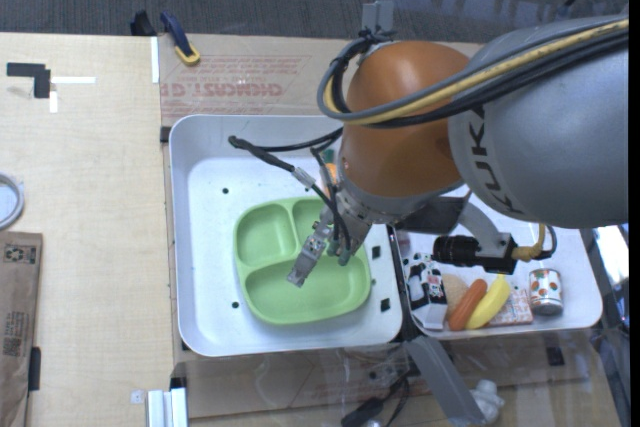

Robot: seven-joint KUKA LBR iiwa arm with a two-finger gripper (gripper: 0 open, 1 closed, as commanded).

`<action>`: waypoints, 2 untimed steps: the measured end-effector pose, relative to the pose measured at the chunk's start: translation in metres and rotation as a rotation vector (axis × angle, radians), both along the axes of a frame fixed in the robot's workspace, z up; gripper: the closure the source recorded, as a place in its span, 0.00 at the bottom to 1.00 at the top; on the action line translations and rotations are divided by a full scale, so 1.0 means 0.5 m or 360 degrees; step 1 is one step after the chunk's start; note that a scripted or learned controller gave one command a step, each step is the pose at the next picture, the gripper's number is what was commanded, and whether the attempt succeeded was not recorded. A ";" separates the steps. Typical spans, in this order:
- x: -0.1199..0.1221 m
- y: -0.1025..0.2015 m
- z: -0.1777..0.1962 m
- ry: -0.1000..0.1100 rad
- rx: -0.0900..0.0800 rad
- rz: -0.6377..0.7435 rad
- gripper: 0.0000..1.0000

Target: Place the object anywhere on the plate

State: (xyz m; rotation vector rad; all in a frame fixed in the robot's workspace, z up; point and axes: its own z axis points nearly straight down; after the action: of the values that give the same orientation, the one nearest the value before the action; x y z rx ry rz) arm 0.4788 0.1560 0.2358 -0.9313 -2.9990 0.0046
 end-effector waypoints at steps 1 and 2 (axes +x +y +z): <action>0.002 -0.003 0.017 0.0000 -0.0002 -0.0007 1.00; 0.002 -0.002 0.017 0.0000 -0.0002 -0.0007 0.00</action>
State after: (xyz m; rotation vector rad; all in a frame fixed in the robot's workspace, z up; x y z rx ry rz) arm 0.4799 0.1548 0.2443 -0.9382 -2.9972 0.0062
